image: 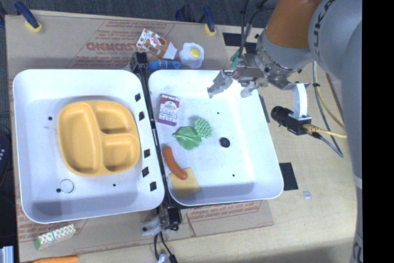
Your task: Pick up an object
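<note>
My end effector [233,84] hangs spread apart, gripping nothing, over the right bin [261,151] near its far rim. Red carton [168,109], green toy [192,133], sausage [173,162] and yellow block [186,182] crowd the left wall; right half is bare floor. Yellow tray [98,137] sits in left bin [28,132].

Arm [320,15] above the gripper [233,84] cut off at top edge; orange item [58,259] far below-left clipped by bottom edge.
</note>
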Available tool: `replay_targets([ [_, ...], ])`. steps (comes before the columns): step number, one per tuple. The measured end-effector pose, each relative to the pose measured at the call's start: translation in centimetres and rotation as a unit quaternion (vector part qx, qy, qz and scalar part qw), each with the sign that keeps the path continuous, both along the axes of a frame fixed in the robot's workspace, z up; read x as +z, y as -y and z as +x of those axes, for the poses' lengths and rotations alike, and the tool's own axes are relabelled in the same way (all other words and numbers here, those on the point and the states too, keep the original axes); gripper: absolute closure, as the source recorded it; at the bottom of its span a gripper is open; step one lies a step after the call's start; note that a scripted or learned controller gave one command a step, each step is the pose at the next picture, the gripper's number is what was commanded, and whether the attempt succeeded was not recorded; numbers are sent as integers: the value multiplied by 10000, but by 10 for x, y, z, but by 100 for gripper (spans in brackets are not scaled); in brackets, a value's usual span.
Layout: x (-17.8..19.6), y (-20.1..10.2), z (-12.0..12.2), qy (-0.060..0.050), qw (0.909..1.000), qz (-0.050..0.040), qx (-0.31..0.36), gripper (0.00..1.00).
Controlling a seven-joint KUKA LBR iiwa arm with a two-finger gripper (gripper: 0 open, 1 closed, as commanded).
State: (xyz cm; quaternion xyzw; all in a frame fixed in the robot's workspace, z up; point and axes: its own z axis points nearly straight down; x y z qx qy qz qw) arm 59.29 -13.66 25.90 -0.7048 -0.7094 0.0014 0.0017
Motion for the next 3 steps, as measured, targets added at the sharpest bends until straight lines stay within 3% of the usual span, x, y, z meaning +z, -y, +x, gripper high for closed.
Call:
replay_targets([
  [1, -155, -34, -10, 38, 9984, -6, -562, 0],
  [2, -160, -42, -47, 135, 9986, -44, 512, 0],
  [3, -161, -39, -108, 138, 9999, -37, -42, 0],
])
